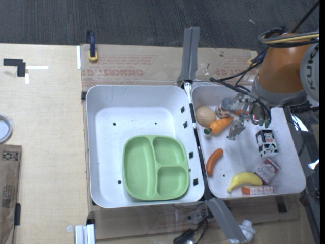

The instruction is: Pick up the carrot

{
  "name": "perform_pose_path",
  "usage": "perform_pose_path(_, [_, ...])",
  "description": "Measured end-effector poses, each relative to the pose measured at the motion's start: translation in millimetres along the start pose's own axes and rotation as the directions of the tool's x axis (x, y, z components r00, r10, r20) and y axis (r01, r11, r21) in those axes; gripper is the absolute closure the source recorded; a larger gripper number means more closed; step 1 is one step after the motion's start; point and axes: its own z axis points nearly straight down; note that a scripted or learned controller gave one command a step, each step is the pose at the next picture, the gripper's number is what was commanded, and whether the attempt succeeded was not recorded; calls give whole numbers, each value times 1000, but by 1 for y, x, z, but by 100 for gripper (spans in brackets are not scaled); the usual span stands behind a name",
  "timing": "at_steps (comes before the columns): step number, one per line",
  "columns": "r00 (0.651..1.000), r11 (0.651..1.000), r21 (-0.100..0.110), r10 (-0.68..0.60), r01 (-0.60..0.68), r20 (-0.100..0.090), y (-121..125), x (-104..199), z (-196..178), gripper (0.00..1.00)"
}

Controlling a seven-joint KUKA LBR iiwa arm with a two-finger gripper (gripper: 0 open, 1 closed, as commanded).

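**Carrot not lifted yet – gripper right at it**

We judge the pick as approx. halfway: the gripper (pixel 238 117) is down in the right bin (pixel 289 151), at the carrot's right end, but we see no lift. The carrot (pixel 219 125) lies on the bin floor near the top-left, touching or just beside a beige round item (pixel 205 116). Whether the gripper is open, closed or has hold of anything, we can't tell – too cluttered w/ cables. Left to do: secure grasp, raise. The carrot looks short, orange, w/ a green tip at its left end, tilted.
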Motion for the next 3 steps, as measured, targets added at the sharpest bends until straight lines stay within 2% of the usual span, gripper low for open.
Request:
perform_pose_path(1, [985, 986, 2, -167, 167, -34, 1, -17, 0, 0])
perform_pose_path(2, [952, 952, -1, -307, 307, -10, 10, -12, 0, 0])
perform_pose_path(3, [941, 942, -20, -336, 336, -29, -20, -26, -90, 0])
